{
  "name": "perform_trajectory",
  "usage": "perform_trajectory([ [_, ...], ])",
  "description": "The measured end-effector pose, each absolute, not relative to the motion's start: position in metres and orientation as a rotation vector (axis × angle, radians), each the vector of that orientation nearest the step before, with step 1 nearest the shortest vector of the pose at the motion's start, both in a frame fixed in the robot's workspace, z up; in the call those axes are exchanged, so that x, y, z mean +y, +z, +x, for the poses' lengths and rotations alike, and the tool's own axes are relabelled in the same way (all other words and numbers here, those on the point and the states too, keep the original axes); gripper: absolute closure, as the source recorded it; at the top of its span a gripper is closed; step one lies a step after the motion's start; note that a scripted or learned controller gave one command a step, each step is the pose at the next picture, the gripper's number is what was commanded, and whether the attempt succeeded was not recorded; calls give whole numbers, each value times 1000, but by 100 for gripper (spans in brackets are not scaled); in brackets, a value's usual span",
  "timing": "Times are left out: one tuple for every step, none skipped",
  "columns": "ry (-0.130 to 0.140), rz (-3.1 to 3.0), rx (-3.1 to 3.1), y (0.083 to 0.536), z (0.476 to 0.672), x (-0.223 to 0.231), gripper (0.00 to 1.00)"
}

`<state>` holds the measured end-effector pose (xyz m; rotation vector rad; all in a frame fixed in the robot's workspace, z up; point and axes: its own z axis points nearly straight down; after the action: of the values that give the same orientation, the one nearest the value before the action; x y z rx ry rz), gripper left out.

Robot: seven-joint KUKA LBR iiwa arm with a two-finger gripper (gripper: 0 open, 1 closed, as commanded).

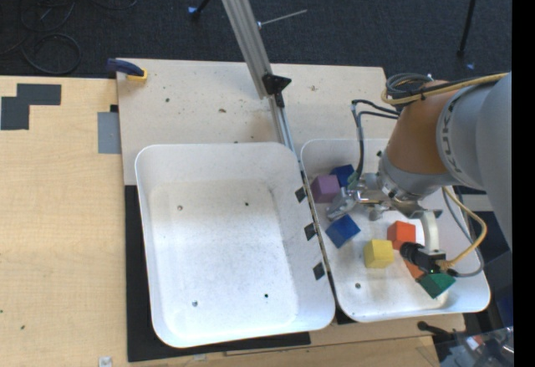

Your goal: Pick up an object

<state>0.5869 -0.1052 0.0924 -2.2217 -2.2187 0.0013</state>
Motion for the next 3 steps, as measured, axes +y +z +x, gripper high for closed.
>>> perform_trajectory([
  [4, -2229, -2208, 103, 586, -108, 100],
  [-1, -2223, -2220, 146, 586, -104, 100],
  [-4, -2223, -2223, 207, 583, -99, 100],
])
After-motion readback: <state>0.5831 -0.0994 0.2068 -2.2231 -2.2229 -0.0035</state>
